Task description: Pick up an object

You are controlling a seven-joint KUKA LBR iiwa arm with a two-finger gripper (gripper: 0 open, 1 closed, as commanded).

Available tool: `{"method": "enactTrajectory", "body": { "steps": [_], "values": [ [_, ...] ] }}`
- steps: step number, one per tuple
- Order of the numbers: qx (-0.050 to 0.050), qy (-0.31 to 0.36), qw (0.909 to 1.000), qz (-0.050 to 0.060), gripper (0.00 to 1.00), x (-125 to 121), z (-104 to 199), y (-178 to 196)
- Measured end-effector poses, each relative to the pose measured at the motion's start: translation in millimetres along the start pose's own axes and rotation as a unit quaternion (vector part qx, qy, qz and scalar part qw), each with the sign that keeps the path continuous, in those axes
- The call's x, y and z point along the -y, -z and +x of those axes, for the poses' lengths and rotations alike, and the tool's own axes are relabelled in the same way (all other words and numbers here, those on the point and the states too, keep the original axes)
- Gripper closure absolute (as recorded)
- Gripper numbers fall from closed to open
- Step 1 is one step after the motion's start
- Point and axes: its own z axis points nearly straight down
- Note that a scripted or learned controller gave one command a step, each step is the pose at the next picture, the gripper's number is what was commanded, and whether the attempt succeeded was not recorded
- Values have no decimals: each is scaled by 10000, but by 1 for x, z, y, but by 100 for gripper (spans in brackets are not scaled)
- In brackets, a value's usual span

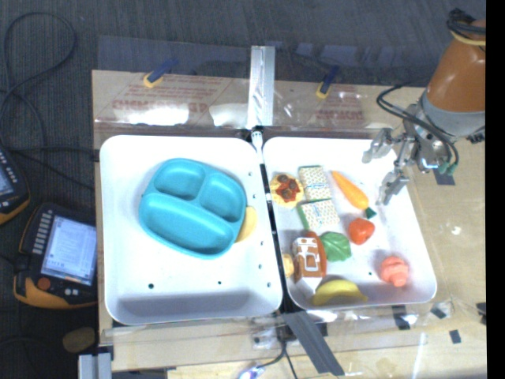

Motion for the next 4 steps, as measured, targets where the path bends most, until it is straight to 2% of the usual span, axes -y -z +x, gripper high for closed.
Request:
{"method": "enactTrajectory", "body": {
  "steps": [1,2,3,4],
  "values": [
    [4,-1686,9857,2,0,-11,0,-96],
    [15,-1670,9860,27,100,-12,-1,-86],
    [-7,-2946,9556,-5,100,-103,12,-11],
    [-11,-5121,8589,11,100,-153,36,52]
  ]
}}
